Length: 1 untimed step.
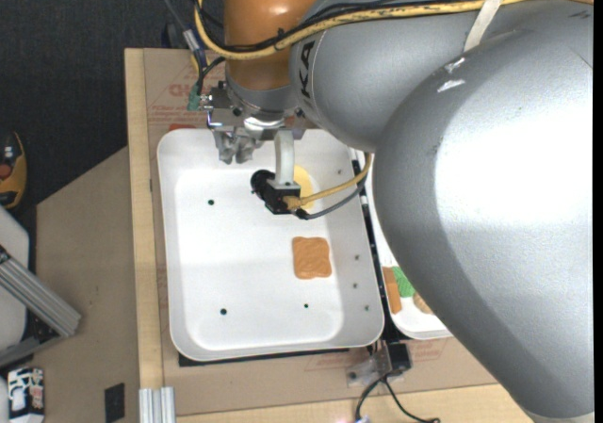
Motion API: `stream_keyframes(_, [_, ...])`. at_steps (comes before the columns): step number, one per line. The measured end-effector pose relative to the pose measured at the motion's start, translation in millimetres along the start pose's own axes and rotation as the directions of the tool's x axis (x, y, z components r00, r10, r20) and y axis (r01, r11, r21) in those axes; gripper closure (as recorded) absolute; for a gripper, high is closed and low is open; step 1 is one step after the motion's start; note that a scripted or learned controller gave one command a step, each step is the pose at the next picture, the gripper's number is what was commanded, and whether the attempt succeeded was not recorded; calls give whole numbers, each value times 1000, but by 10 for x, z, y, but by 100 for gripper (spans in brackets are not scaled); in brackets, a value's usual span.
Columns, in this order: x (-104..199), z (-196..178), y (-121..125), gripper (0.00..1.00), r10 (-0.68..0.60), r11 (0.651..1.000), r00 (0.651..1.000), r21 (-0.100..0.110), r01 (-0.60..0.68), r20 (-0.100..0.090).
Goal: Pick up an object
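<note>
An orange-brown, waffle-textured square (312,257) is lying flat on the floor of the left white bin (203,317), toward the bin's right wall and roughly midway along it, touching nothing around it. Its corners are rounded and its edges are sitting slightly askew to the bin's sides. A pale yellow round thing (303,179) is resting farther up the same bin (most of it is hiding beneath my own wrist, so I am seeing only a curved sliver), well apart from the square.
</note>
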<state>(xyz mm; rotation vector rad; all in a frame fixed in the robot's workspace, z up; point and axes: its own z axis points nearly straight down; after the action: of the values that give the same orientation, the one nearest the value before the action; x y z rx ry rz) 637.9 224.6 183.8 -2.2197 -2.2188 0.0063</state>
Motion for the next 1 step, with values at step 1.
stream_keyframes(1, [-2, -16, -213, 100, 1, 1000, 1000, 0, -1, 0])
